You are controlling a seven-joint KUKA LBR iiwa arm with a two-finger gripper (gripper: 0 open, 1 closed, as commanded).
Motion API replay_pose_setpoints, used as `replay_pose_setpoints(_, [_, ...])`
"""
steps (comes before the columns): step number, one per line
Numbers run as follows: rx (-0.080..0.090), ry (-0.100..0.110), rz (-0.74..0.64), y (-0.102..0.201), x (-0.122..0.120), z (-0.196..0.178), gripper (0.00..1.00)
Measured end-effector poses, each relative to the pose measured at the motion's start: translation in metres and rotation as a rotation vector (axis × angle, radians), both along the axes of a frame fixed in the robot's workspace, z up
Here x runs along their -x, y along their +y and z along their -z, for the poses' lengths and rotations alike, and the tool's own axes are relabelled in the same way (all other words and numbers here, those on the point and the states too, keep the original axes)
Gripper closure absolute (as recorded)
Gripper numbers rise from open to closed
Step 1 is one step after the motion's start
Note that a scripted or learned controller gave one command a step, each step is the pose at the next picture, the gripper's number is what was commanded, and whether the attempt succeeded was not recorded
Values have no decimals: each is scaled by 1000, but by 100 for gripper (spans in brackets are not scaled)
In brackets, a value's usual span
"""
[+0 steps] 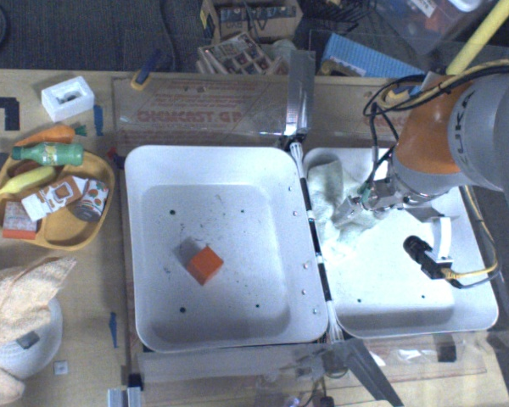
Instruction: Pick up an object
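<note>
Pale wood forms the bench (102, 291), with dark carpet beyond its back edge; two shallow white bins sit on it side by side, their rims touching at the middle.

The left bin (144, 166) holds an orange block (207, 266), which lies left of the bin's centre and towards the front, turned corner-on and well clear of every wall.

The right bin (407, 308) holds a pale lump (326, 185), whitish and crumpled, tucked into the back-left corner and trailing forward along the left wall; what it is made of cannot be told.

The arm (488, 138) comes in from the right over the right bin, its orange band (428, 142) above the back wall; the gripper (362, 203) is low beside the front edge of the pale lump, near or touching it, I cannot tell which; whether the pincer is spread or pressed together cannot be told either, and nothing can be seen held in it.

Left of the bins stands a yellow bowl (68, 231) with a green bottle (53, 153) and a banana (21, 181) among other small toys; a white box (68, 97) sits behind it; a tan cloth (21, 299) lies in front of it.

A clear sheet (204, 108) with red lettering lies behind the left bin; a yellow pole (488, 24) slants across the upper right.
</note>
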State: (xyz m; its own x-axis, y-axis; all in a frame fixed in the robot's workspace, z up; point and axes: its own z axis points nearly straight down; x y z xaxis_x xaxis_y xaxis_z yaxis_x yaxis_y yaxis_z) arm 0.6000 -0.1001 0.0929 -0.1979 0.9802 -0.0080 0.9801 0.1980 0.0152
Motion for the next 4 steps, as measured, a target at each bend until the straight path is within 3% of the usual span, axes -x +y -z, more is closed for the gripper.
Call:
replay_pose_setpoints(1, [-2, -6, 0, 1, -2, -11, 100])
replay_pose_setpoints(2, [-2, -6, 0, 1, -2, -11, 0])
replay_pose_setpoints(3, [-5, 12, 315, -72, 8, -84, 0])
replay_pose_setpoints(4, [-5, 18, 53, -98, 15, -34, 0])
